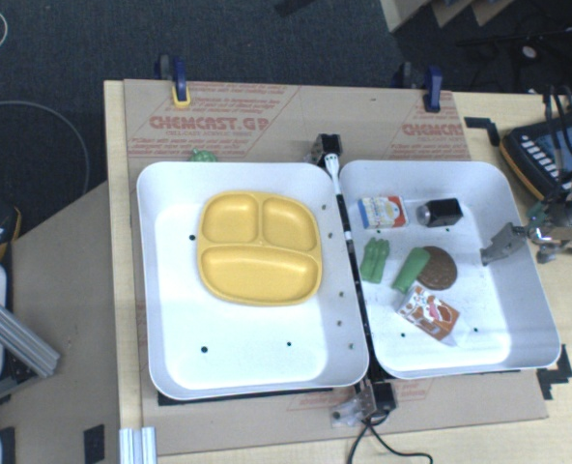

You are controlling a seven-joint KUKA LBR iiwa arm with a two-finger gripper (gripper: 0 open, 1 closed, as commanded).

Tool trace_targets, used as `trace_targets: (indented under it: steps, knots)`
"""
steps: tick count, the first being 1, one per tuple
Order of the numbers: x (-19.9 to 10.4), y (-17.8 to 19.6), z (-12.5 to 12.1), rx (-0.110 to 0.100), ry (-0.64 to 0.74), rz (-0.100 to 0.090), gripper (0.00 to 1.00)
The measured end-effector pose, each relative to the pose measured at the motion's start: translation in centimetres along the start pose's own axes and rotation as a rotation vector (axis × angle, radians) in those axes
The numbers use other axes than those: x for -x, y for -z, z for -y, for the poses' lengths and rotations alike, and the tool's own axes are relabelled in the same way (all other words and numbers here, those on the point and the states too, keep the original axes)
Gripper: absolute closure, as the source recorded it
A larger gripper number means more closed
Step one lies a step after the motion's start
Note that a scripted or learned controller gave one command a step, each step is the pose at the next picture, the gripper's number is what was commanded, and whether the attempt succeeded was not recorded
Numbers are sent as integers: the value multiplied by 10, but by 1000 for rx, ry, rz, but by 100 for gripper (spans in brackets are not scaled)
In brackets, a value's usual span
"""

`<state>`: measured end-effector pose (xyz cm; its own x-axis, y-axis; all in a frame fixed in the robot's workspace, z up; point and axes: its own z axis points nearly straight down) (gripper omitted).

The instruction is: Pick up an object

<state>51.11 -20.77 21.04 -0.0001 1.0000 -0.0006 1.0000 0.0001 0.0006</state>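
The end effector [503, 245] hovers carrying nothing (whether spread or pressed together, I cannot tell), so picking remains undone, the black block [443, 212] lying near, beyond it.

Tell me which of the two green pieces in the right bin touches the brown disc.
The longer green piece, lying tilted against the brown disc. The shorter green piece lies apart, nearer the divider between the bins.

One camera, fixed high above the bench [267, 114], looks down aslant on both white bins [160, 288].
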Motion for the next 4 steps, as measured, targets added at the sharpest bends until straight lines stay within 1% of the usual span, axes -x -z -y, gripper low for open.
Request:
trace_targets:
  steps: [1,2,3,4]
  knots:
    - [-66,-132,-16,-6,6,-5,0]
    - [-61,-115,-17,3,-1,1,100]
    - [-162,-20,9,6,9,-4,100]
    - [-213,97,16,14,9,-4,100]
